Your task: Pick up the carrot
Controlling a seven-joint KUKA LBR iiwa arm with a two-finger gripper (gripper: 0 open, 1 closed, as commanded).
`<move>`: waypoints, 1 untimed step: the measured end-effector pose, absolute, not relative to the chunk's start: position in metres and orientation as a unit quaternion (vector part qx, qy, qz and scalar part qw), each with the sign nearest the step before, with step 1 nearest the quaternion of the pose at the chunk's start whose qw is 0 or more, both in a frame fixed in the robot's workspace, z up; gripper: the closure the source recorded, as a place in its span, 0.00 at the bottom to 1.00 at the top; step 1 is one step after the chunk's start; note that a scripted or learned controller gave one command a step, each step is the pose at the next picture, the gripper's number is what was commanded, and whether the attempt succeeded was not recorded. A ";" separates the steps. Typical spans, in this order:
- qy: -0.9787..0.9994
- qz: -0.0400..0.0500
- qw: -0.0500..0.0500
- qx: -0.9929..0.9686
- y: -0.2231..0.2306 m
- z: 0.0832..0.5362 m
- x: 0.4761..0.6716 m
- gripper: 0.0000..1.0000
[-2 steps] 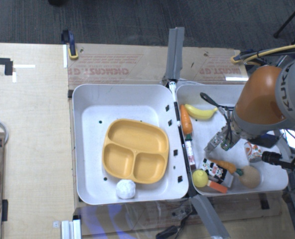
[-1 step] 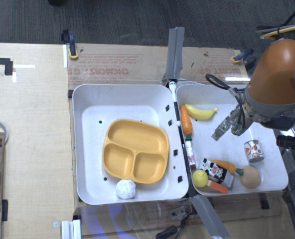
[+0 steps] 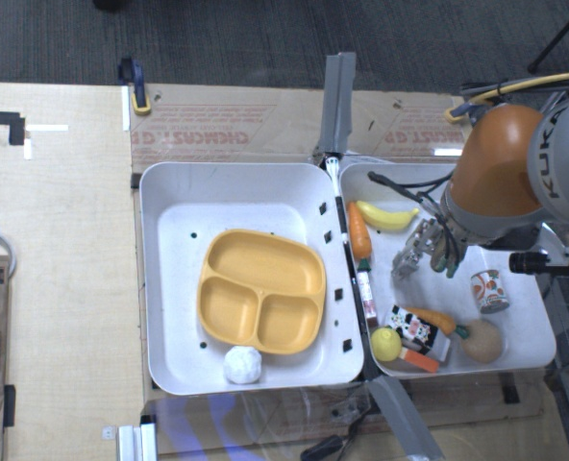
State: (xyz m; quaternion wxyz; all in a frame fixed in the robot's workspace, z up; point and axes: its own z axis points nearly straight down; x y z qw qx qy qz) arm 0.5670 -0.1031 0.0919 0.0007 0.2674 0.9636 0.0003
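Carrot point(image 3: 359, 232) lies in the right bin point(image 3: 515, 358), close against its left wall, with the long axis running from far to near and the thicker part toward the near side. Beside its far end lies a banana point(image 3: 386, 217), near but, as far as I can tell, not touching. The gripper point(image 3: 421, 254) hangs over the middle of the same bin, to the right of the carrot and apart from it; its fingers look spread and nothing is between them. I judge the carrot to be light, stiff and rather smooth, so it can slip or roll under pressure. The best place to hold seems the middle, with the fingers across the width, though the wall leaves little room on that side.
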 end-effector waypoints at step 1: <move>0.985 0.000 0.002 0.170 -0.115 0.093 0.634 1.00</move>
